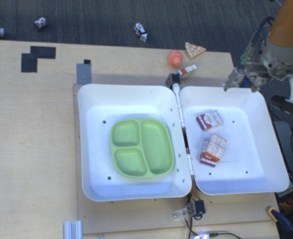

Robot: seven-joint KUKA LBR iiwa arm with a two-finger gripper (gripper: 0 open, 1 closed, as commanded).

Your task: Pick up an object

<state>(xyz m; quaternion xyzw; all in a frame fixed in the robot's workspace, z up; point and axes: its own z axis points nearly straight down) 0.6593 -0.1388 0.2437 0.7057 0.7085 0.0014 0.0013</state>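
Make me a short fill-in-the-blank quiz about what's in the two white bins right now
1. The green divided plate lies in the ____ bin as the camera sees it.
2. The right bin holds ____ small red-and-white cartons.
3. The green plate has ____ compartments.
4. The gripper hovers over the right bin's ____ rim.

Missing words: left; two; three; far

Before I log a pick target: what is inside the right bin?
Two small red-and-white cartons lie apart on the right bin floor. Anything beneath them is covered. The gripper sits above its far rim.
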